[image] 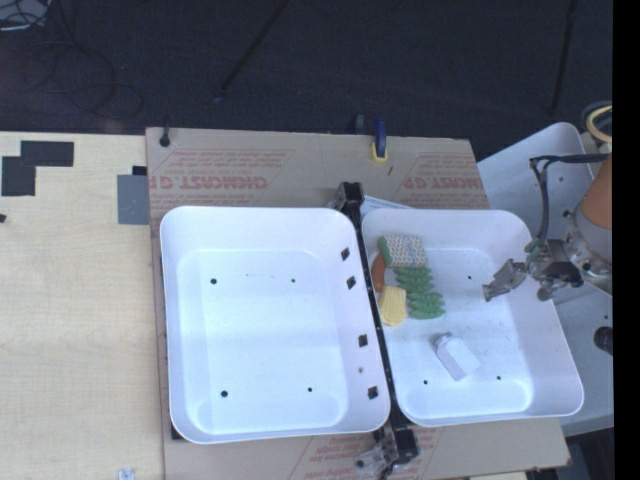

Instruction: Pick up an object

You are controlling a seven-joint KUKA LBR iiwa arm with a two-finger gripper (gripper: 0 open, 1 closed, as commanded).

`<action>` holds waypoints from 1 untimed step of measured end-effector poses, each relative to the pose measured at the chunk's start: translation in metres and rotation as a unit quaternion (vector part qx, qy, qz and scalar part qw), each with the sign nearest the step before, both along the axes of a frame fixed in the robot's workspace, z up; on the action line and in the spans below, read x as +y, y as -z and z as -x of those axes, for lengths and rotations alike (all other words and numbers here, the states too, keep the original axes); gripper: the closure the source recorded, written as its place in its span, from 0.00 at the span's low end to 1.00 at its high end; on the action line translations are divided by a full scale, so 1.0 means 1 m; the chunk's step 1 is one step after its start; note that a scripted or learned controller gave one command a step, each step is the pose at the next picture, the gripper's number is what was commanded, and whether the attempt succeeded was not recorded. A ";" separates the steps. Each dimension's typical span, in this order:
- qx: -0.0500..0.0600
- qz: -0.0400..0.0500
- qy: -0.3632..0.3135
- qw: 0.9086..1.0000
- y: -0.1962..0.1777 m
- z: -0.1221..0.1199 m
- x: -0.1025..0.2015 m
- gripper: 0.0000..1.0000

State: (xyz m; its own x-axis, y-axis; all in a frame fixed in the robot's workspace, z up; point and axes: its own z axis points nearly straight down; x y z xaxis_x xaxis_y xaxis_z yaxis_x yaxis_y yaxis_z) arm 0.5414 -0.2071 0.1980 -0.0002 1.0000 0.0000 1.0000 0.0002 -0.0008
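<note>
Camera view is showing 2 white bins sitting side by side on the bench. Starting at the left, the left bin (260, 323) is lying bare. Moving right, the right bin (545, 388) is holding a small cluster packed against its left wall: a checkered sponge (403, 249), an orange piece (380, 272) just beside the wall, a green pea pod (421, 293) and a yellow block (393, 306), all touching or nearly so. A small grey bottle (453, 356) is lying apart from them, nearer the middle of the bin floor. Further right, the gripper (500, 283) is hanging over the bin's right side, carrying nothing; how wide it is standing, I cannot tell. The risk from here is judged to be the crowding: a descent into the cluster could be catching 2 things at once or pushing them against the wall, while the bottle, lying on its side, could be rolling away from closing contact.
</note>
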 end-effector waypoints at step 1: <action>-0.010 0.003 -0.002 1.000 -0.193 -0.061 0.010 0.00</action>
